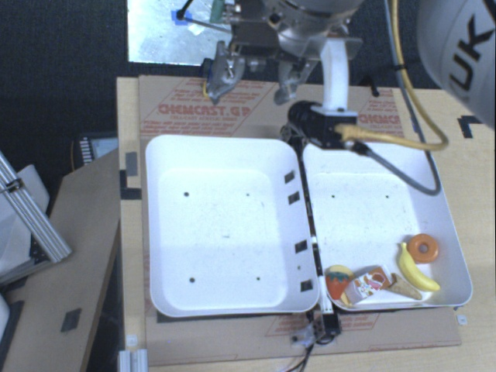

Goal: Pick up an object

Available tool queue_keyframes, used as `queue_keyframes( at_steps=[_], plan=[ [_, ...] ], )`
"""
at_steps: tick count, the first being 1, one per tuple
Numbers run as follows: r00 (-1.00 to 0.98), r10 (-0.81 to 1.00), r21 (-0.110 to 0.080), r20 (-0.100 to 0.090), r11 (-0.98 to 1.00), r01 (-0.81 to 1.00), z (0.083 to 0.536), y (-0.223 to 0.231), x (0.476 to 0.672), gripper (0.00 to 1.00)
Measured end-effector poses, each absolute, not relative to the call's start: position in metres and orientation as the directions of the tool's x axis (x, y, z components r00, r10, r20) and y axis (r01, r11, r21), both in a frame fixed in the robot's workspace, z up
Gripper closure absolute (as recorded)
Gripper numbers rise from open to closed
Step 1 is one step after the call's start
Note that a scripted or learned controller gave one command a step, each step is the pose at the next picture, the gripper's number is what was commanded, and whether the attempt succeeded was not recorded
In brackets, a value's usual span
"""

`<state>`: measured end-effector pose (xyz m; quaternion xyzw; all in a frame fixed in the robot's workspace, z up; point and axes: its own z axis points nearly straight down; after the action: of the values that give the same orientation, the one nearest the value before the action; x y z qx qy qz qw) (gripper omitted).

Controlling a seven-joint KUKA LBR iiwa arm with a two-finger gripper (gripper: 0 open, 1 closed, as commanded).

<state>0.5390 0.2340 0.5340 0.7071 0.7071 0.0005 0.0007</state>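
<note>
Camera view, end effector: the end effector (252, 82) hangs at the top of the picture, above the far edge of the desk (232, 103) and beyond both bins; its two metal fingers (223, 70) stand spread apart, with nothing between them.
Camera view, arm: the grey arm (457, 33) comes in from the upper right; a yellow cable (399, 91) and a grey hose loop down from it over the right bin's far rim.
Camera view, left bin: the left bin (159, 208) is a shallow white tray, touching the right bin along the middle seam.
Camera view, right bin: the right bin (453, 242) holds all the objects, gathered in its near corner.
Camera view, objects: a yellow banana (416, 270) lies by the right wall, with an orange round piece (423, 247) just behind it. To their left lie a small tan wedge (403, 288), a red-and-white packet (366, 285) and an orange-red fruit (339, 280) against the seam.
Camera view, gap: the objects lie well apart from the end effector.
</note>
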Motion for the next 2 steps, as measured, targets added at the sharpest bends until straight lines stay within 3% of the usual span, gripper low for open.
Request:
queue_keyframes(
  at_steps=[1, 2],
  plan=[
    [0.001, 1.0, -0.008, -0.004, -0.001, 1.0, 0.436, 0.233, 0.587, 0.0],
    [-0.007, 1.0, 0.009, 0.006, 0.007, 1.0, 0.524, 0.235, 0.513, 0.0]
  ],
)
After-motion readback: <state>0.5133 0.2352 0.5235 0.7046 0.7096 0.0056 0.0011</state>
